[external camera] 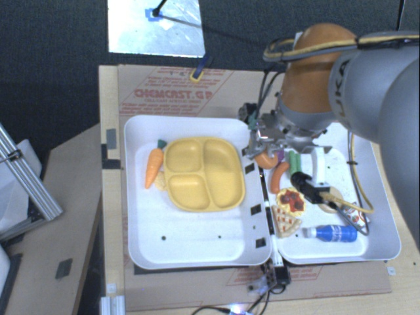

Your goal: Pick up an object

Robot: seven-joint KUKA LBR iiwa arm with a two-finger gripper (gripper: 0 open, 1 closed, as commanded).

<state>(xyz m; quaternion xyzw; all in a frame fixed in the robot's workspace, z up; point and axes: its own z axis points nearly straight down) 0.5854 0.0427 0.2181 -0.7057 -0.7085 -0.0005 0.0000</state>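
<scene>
Where the grey arm [384, 90] reaches in from the right, we see its gripper [264, 148] low over the upper left corner of the right bin [377, 238]. It is close beside the wall that this bin shares with the left bin [197, 245]. Whether the gripper is set wide or narrow we cannot tell, since the wrist and its orange band hide it from above, and we see nothing held in it.

Just below the gripper lies an orange toy piece [266, 161], rounded and partly covered by the gripper, so we cannot tell whether the two touch. Next to it, toward the near side, a toy sausage [280, 174] lies at a slant, and a green piece [294, 160] lies just to its right. Nearer the front of the same bin is a toy waffle [287, 222], topped with red and yellow, close to the shared wall. A blue bottle [335, 233] with a white cap lies on its side just to the right of the waffle.

In the left bin a yellow divided plate [200, 174] with three compartments sits toward the back. A toy carrot [153, 167] lies against the plate's left edge, its green top pointing away from us. Both bins rest on a cardboard sheet [170, 94] printed with red letters.
</scene>
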